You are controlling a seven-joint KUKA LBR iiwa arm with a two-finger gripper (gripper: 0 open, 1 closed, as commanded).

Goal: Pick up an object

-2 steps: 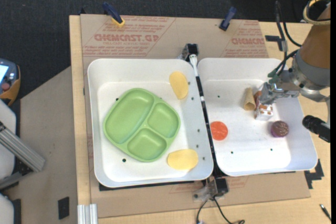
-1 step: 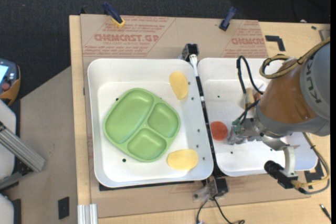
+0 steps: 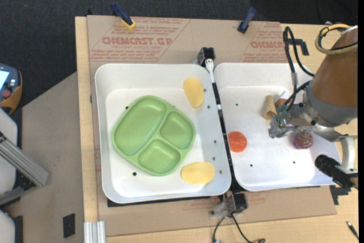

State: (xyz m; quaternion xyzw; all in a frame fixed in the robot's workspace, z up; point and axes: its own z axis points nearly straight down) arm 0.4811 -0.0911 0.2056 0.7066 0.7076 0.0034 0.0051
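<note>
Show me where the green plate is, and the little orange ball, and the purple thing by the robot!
green divided plate (image 3: pixel 153 135), camera view, on its middle ridge
orange ball (image 3: pixel 237 141), camera view, on its top
purple object (image 3: pixel 303 139), camera view, on its rounded side by the arm

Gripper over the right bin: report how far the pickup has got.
Done: the arm has reached into the right bin, with the gripper low between a tan object and a purple ball. In hand: nothing visibly. Left: grasping and lifting; the orange ball lies untouched.
</note>
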